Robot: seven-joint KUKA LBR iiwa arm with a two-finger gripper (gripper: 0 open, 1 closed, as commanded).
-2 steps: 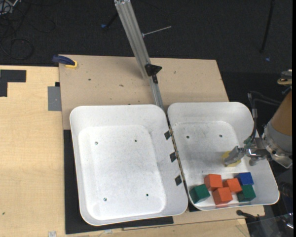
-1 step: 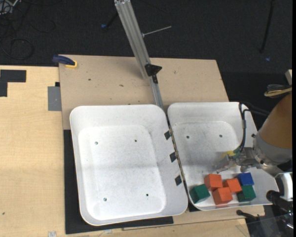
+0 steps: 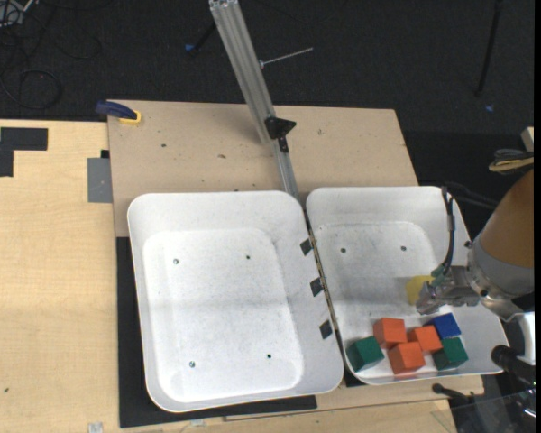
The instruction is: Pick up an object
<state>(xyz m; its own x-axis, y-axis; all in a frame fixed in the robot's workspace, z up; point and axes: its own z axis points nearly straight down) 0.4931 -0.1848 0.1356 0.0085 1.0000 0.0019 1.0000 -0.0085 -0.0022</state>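
— Dark floor and cables are seen beyond the worktop (image 3: 252, 142), on which two white bins are set side by side. Which step is in hand?

— The approach, by the look of it. The gripper (image 3: 437, 293) is seen low over the right bin (image 3: 370, 210), at its right side, just beside a yellow block (image 3: 418, 288). Nothing is seen held.

— And the fingers?

— Their state cannot be told; they are too small and too blurred against the wrist.

— Where is the thing to be picked?

— The yellow block is judged the likeliest target. It lies just left of the gripper, partly hidden by it. Below the gripper, toward the bin's near rim, a cluster is packed: three orange blocks (image 3: 406, 357), two green blocks (image 3: 365, 353) and a blue block (image 3: 447, 325), several touching.

— Its long axis?

— None can be made out; what shows of the yellow block looks roughly cubic, with no clear heading.

— What is called for next?

— A descent centred on the yellow block, with the fingers set across two opposite faces, then a lift straight up. Care would be needed to keep clear of the cluster and the bin wall.
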